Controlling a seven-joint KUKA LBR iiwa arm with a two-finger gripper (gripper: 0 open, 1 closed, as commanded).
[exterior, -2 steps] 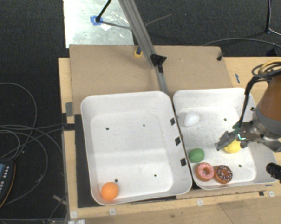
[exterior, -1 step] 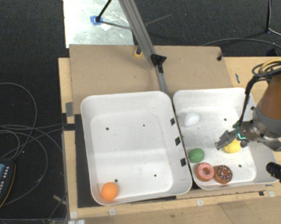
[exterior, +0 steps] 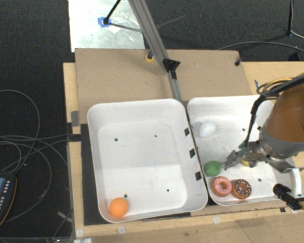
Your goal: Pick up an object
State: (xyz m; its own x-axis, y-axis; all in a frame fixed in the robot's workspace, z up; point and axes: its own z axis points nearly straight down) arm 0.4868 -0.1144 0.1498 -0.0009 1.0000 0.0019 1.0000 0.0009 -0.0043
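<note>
Camera view: end effector [exterior: 233, 160] beside unlabelled green ball [exterior: 212, 168].

A robotics lab: 2 white bins [exterior: 141, 111], floor cables [exterior: 22, 144], teach pendant [exterior: 1, 193].

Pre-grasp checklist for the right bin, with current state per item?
1. Targets in right bin: green ball, pink donut, brown donut, white ball. Ok.
2. Gripper above that bin, beside the green ball. Ok.
3. Nothing held yet. Ok.
4. Jaw opening: cannot tell.
5. Donuts touch each other, so a clean single pick is doubtful. Not ok.
6. Orange ball in left bin, apart from the gripper. Ok.
</note>
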